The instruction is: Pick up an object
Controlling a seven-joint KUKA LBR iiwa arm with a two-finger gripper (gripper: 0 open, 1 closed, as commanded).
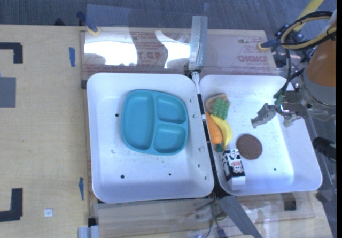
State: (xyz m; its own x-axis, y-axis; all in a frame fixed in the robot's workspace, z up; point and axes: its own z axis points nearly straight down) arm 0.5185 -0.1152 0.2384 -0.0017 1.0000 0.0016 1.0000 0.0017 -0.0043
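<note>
Near edge, right bin (pixel 299 175): black-and-white carton (pixel 234 166) | brown disc (pixel 249 146) just far-right of it | gripper (pixel 262 116) above, spread, empty | risk: fingers skid off flat disc

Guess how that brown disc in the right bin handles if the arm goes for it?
The brown disc lies flat on the right bin floor, so its low edge probably gives little to pinch. It looks rigid, likely light. Pushed, it would probably slide rather than roll. It sits apart from the banana.
</note>
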